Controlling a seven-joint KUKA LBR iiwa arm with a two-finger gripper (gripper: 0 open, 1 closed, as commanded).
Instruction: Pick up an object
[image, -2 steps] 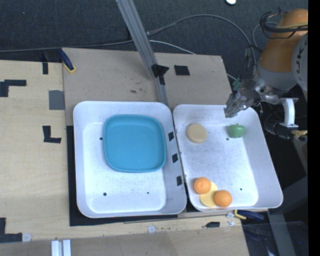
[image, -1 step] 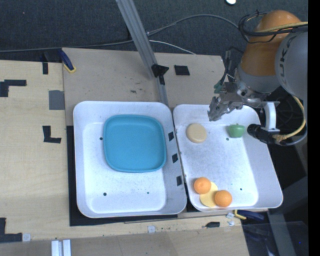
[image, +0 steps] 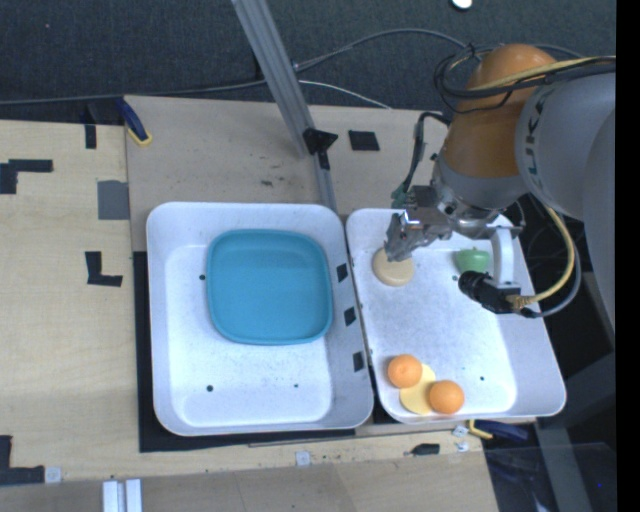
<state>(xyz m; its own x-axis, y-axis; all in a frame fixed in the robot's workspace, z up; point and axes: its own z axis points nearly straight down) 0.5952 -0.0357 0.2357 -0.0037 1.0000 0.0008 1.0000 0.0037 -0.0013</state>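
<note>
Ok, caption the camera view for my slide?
End effector poised over a tan disc in the right bin; blue plate in the left.

Two white bins (image: 170, 300) (image: 520, 345); one blue plate (image: 268, 286); two orange balls (image: 404, 371) (image: 445, 396); one tan disc (image: 393, 268).

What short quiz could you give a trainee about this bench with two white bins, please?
1. True or false: the square blue plastic plate lies in the left white bin.
2. How many round orange balls sit on the flat yellow disc in the right white bin? A) one B) two C) four
3. Fill in: the claw is directly above the round ___ disc.

Key: 1 true; 2 B; 3 beige.
</note>
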